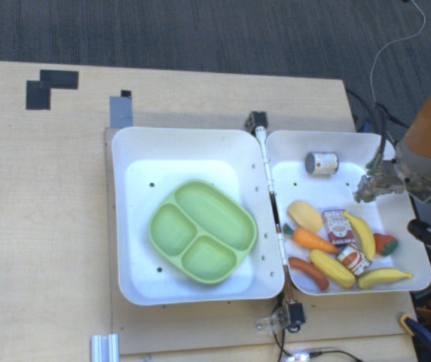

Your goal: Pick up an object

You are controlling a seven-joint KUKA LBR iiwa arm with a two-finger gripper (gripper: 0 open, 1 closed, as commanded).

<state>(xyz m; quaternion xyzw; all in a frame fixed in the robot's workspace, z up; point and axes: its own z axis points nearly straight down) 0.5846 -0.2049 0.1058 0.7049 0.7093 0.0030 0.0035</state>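
The right bin [283, 153] holds a heap of toy food. A small silver can [322, 163] lies on its side near the far wall. Toward the front lie a yellow lemon-like piece [304, 216], a carrot [313, 240], a red sausage [308, 272], a corn cob [332, 268], a small red and white box [337, 226] and two bananas [364, 234] [383, 277]. My gripper [369, 186] hangs over the right side of this bin, just right of the can and above the bananas. Nothing shows in its grasp.
The left bin [121, 202] holds a green divided plate [203, 231] with three compartments. A metal hinge bar [269, 194] runs between the bins. Black cables [381, 127] trail behind the right bin. The wooden bench [42, 225] stretches to the left.
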